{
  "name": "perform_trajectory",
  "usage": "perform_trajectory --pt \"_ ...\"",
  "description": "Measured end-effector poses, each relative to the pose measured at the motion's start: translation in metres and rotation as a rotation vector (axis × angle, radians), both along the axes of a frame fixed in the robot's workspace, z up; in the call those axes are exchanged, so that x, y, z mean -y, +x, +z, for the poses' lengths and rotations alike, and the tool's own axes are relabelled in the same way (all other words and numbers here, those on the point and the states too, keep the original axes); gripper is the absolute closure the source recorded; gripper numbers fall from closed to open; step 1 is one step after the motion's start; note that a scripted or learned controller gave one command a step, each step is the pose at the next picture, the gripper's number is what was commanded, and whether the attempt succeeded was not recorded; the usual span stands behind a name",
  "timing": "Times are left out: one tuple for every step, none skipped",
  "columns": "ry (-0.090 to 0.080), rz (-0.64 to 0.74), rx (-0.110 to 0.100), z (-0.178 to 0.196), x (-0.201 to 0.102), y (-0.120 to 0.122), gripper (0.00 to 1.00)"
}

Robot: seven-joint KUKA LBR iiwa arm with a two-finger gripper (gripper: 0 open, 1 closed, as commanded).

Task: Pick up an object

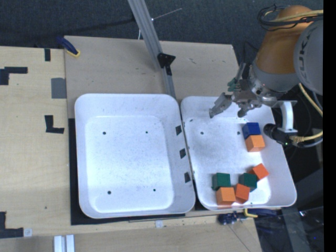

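My gripper (230, 109) hangs over the far edge of the right bin (210, 140), its two grey fingers spread apart with nothing between them. A blue block (251, 129) and an orange block (255, 143) lie just right of and nearer than the fingertips. Near the bin's front sit a dark green block (221, 180), another green block (248, 180), and three orange blocks (226, 195), (242, 192), (260, 171).
The left bin (126, 151) lies beside the right one, across a narrow gap with black clips. A slanted metal post (149, 30) rises behind the bins. The grey and orange arm (286, 41) fills the upper right.
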State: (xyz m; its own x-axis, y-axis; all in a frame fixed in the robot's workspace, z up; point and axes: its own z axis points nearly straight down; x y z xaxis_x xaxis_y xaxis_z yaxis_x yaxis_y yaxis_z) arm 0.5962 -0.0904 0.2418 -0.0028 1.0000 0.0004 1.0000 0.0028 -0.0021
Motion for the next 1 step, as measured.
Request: perform_trajectory --pt "0.0 0.0 0.0 0.0 0.0001 0.0 0.0"
